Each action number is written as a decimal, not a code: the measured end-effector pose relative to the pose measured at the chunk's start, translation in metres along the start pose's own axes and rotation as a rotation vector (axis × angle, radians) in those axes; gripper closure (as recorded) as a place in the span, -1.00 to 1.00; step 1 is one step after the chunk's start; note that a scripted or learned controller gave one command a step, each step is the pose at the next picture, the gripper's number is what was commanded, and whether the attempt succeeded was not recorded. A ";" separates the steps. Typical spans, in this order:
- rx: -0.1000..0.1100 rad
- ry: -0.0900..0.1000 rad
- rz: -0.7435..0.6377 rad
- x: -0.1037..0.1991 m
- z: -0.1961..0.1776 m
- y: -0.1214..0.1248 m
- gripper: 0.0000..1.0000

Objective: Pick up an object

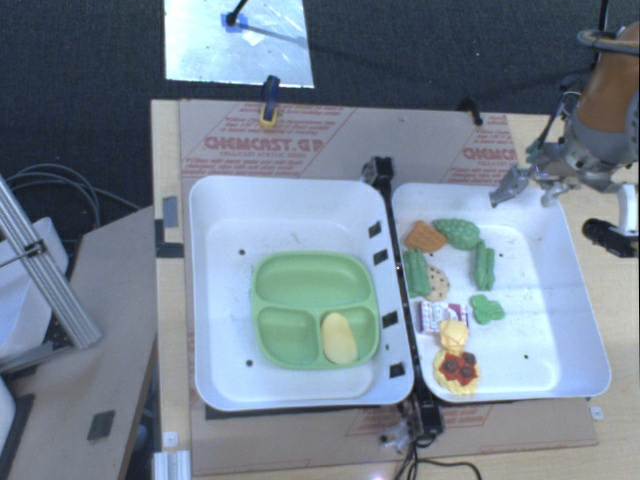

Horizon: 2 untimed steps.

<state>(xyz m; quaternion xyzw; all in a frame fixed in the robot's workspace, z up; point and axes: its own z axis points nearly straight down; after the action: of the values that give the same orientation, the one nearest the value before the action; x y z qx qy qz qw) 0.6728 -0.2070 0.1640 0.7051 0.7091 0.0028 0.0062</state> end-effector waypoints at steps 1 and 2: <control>0.009 0.004 0.008 0.001 0.080 -0.055 -1.00; 0.058 0.000 -0.008 0.017 0.079 -0.018 -1.00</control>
<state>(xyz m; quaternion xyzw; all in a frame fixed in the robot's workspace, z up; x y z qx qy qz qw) 0.6553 -0.1906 0.0842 0.7023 0.7116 -0.0175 -0.0141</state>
